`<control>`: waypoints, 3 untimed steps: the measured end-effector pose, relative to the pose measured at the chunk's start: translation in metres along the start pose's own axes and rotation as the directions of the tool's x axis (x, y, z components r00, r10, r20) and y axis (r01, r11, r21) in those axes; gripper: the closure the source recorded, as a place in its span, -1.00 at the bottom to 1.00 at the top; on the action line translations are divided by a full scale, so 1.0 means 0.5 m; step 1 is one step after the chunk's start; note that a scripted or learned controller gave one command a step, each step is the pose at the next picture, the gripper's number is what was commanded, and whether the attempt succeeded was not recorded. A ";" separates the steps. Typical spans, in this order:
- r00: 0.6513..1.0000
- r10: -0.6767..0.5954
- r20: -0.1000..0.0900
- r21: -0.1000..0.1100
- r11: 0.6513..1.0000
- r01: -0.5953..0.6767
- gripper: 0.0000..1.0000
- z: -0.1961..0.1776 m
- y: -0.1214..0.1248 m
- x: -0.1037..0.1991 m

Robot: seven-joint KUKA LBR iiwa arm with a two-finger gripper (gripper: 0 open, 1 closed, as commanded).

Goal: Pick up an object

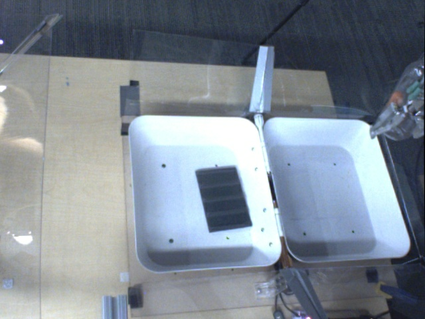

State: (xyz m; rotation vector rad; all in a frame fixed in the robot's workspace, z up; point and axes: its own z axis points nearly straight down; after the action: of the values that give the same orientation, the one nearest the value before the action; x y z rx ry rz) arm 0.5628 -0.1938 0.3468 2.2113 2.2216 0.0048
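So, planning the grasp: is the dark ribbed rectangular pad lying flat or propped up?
Flat. The dark ribbed rectangular pad rests face-up on the left white bin floor.

At three o'clock the arm [404, 108] is a pale blur, cut off by the right edge; its end effector cannot be made out. At six o'clock, cables [292, 301] run off the bottom edge, too small to identify.

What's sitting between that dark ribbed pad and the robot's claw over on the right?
In the camera view, between the dark ribbed pad and the gripper lie the two bins' touching rims and the right bin's bare white floor.
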 end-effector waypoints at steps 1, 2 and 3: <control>0.986 0.168 -0.002 0.006 0.986 -0.168 -1.00 0.198 0.020 0.174; 0.948 0.319 0.000 0.005 0.948 -0.319 -1.00 0.224 0.115 0.072; 0.970 0.244 -0.003 0.003 0.970 -0.244 -1.00 0.506 -0.098 0.200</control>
State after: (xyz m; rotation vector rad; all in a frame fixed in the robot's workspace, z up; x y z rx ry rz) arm 0.5151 -0.0946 0.0930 2.4707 1.9362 0.0068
